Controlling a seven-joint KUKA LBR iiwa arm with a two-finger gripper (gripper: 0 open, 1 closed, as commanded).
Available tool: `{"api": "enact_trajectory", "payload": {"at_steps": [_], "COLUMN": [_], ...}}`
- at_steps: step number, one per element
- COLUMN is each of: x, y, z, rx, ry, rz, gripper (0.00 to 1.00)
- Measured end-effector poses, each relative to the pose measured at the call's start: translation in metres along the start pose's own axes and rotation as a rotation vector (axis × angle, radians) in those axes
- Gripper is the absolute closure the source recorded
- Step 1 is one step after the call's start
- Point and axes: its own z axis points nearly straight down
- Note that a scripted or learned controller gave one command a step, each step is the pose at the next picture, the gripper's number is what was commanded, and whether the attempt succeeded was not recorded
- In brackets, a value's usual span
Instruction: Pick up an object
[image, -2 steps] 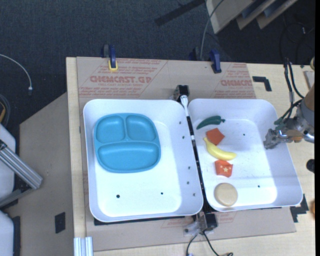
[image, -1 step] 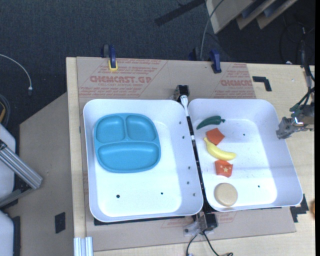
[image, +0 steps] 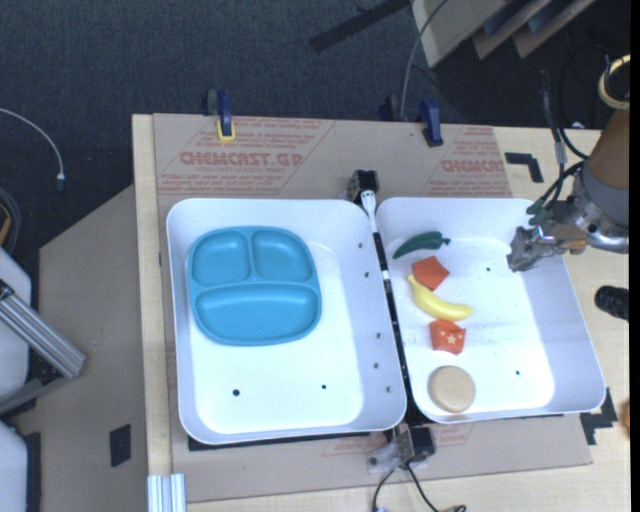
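In the right bin (image: 540, 340) lie a green pepper (image: 421, 243), an orange-red block (image: 431, 272), a yellow banana (image: 437, 301), a red piece with a pale spot (image: 447, 337) and a tan round bun (image: 452, 388). They form a column along the bin's left side. My gripper (image: 527, 250) hangs over the bin's upper right part, well to the right of the pepper and the orange-red block. Nothing shows between its tips.
The left bin (image: 345, 370) holds a blue divided plate (image: 256, 284). Black clips join the bins at the top (image: 364, 185) and the bottom (image: 412, 443). Blue clamps (image: 221, 108) grip the board's far edge. Bare white floor spans the right bin's middle and lower right.
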Motion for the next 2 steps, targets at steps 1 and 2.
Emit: {"api": "enact_trajectory", "payload": {"at_steps": [1, 2], "x": [0.042, 0.092], "y": [0.011, 0.032], "z": [0.005, 0.014], "rx": [0.001, -0.003], "ry": [-0.001, -0.002], "rz": [0.002, 0.002], "gripper": [1.00, 1.00]}}
